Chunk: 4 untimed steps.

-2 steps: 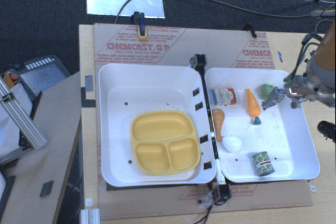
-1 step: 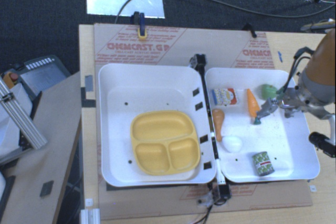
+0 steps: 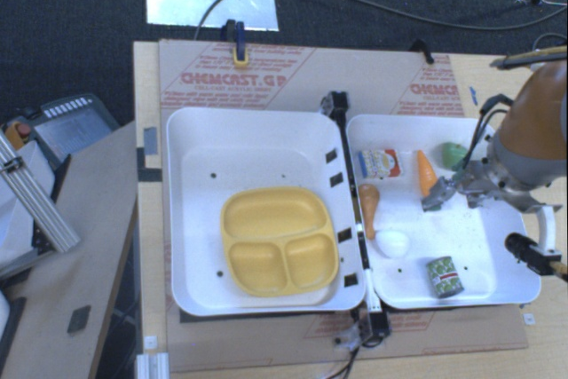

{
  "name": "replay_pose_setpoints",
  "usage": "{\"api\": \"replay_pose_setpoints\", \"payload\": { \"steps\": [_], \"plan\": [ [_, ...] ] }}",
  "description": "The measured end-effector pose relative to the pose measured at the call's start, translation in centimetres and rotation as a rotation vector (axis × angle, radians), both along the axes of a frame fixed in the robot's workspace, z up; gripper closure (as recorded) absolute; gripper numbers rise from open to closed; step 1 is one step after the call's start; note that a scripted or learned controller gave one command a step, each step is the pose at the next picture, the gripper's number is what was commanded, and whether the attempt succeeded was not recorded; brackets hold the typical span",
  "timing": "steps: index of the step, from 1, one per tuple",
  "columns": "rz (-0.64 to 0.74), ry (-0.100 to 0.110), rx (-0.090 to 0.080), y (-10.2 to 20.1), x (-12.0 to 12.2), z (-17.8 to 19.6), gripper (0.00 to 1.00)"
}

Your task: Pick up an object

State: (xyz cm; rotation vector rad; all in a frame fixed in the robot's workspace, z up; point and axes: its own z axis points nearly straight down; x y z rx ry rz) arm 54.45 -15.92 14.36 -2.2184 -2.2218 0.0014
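Note:
My gripper (image 3: 453, 196) hangs over the right bin (image 3: 497, 257), just right of an orange carrot (image 3: 427, 171) and below a green object (image 3: 454, 155). Its fingers stand apart with nothing between them. Also in this bin are a small printed packet (image 3: 379, 162), a tan elongated piece (image 3: 368, 204), a white egg-like object (image 3: 391, 242) and a green can (image 3: 445, 276) near the front.
The left bin (image 3: 204, 155) holds a yellow divided tray (image 3: 280, 240). A black divider with clips (image 3: 346, 191) runs between the bins. The arm's orange band (image 3: 537, 115) and grey wrist cover the right bin's far right side.

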Motion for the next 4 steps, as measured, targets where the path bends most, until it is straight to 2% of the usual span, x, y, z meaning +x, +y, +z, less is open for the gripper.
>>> {"api": "replay_pose_setpoints", "payload": {
  "steps": [1, 3, 4],
  "plan": [
    [0.000, -0.005, -0.002, -0.1, 0.1, 1.3, 1.00],
    [0.002, -0.010, -0.004, -1.0, 0.6, 13.5, 1.00],
    [0.003, -0.006, -0.002, -1.0, 0.7, 15.1, 1.00]
  ]
}}
